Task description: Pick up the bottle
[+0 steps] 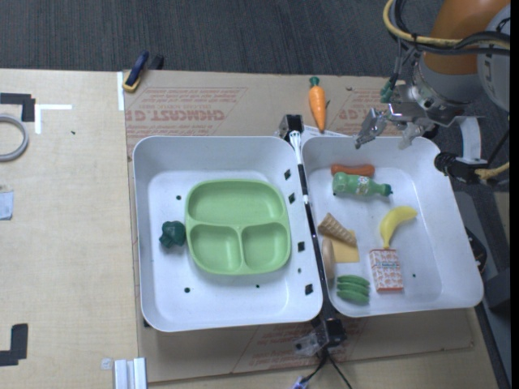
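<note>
Nearest the camera, along the front of the right bin (454, 241), lie a green pea pod (353, 288) and a small red carton (387, 270), close to each other but apart. Just behind them sit a wedge of yellow cheese (344, 252) and an ice-cream cone (336, 230), touching, with a yellow banana (395, 221) off to their right. In the left bin (154, 241), a green divided plate (239, 226) fills the middle, and a small dark green broccoli piece (171, 234) rests just beside its left rim.

Farther back in the right bin is the bottle (360, 186), green, lying on its side with its cap end pointing right. A red-orange sausage-like piece (353, 170) lies right behind it, touching or nearly so.

Beyond that, my tool (388, 126) hangs over the back rim of the right bin, well apart from the bottle and to its upper right. Its two fingers are spread wide, with nothing between them.

Farthest off, on the cardboard-covered surface (195, 108) behind the bins, a toy carrot (316, 102) lies near the gap between them.
</note>
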Action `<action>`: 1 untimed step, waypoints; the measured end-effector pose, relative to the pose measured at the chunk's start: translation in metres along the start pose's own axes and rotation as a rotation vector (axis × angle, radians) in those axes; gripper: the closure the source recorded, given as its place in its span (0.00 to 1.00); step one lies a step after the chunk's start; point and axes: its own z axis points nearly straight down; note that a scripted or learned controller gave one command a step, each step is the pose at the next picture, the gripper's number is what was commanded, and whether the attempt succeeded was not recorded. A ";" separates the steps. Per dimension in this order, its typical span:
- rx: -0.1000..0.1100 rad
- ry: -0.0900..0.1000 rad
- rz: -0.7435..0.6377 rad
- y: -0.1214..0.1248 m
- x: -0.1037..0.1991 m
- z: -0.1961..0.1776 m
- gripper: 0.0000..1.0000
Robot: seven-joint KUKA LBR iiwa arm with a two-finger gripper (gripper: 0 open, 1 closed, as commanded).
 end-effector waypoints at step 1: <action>-0.001 -0.001 -0.002 0.000 0.000 -0.010 1.00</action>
